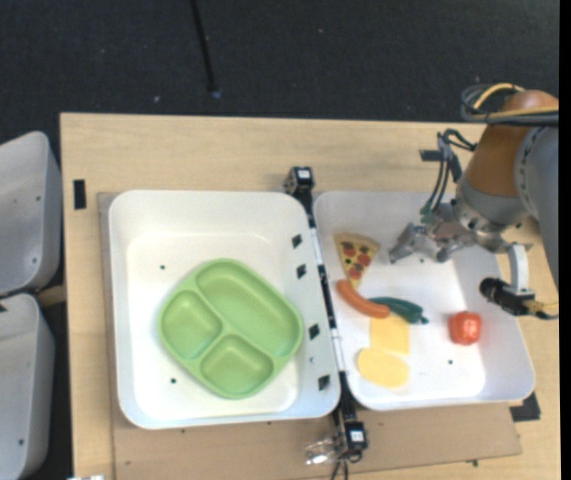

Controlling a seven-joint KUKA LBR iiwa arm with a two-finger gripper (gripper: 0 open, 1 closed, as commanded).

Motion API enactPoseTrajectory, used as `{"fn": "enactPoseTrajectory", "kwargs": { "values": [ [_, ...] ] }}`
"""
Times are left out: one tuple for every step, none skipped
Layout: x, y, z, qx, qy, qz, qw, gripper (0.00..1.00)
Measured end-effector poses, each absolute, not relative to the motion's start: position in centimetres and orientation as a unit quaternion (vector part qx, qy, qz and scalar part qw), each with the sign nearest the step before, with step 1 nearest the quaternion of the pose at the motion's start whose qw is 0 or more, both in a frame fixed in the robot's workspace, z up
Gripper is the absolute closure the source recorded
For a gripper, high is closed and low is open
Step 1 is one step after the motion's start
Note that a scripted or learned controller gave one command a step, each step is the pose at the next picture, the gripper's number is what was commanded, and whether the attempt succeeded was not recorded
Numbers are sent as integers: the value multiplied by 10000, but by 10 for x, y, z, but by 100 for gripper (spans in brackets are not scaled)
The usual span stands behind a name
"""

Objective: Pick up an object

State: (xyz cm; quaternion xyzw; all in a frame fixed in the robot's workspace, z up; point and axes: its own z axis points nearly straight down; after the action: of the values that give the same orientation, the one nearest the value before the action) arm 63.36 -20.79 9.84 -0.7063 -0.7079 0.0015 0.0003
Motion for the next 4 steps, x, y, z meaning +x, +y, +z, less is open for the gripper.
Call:
{"fn": "enactPoseTrajectory", "kwargs": {
  "values": [
    [635,-209,112,-7057,-7085,3,-28,100],
    [632,-214,157,-7069,-7073,-10,-22,100],
    [631,-220,203,-7076,-7066,-9,-27,100],
    [632,-221,224,-7062,-7080,-7,-16,100]
  ]
}}
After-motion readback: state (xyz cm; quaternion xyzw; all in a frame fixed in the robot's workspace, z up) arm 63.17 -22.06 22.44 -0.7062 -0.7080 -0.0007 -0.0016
